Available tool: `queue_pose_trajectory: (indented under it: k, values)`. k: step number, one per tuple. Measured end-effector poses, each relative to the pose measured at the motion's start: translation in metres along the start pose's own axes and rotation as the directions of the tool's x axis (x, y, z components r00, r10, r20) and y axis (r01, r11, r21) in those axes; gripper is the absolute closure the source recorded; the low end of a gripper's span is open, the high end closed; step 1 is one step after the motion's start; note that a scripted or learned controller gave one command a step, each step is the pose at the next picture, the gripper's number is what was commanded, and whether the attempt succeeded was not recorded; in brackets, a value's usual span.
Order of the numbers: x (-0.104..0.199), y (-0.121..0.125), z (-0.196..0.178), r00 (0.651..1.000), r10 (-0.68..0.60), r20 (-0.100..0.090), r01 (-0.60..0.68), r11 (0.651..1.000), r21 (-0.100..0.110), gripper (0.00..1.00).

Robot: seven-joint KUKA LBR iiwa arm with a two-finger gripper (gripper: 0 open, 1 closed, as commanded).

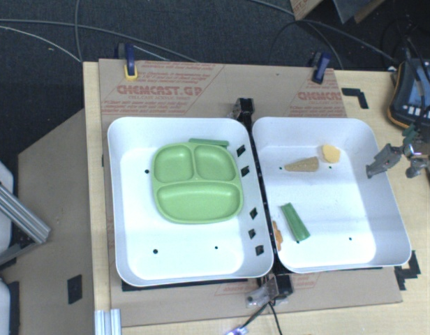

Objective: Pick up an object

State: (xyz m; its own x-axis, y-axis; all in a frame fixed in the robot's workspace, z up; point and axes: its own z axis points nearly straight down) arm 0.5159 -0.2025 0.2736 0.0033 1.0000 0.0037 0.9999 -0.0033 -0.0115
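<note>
We see the gripper at the right bin's right rim, fingers spread and holding nothing. In that bin lie a yellow block, a tan wedge and a green stick; a green plate sits in the left bin.

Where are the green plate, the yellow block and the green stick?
green plate (197, 183), camera view, on the divider between its compartments.
yellow block (331, 153), camera view, on its top face.
green stick (295, 222), camera view, on its middle.
</note>
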Motion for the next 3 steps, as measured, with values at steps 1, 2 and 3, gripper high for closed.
queue_pose_trajectory:
  k: [1, 2, 3]
  values:
    - [0.001, 0.002, -0.005, 1.0, -0.004, 0.003, 0.004, 1.0, -0.011, 0.0]
    - [-0.006, 0.0, 0.055, 1.0, -0.002, 0.0, 0.002, 1.0, -0.005, 0.0]
    - [-0.004, 0.006, 0.1, 1.0, -0.004, 0.0, 0.004, 1.0, -0.006, 0.0]
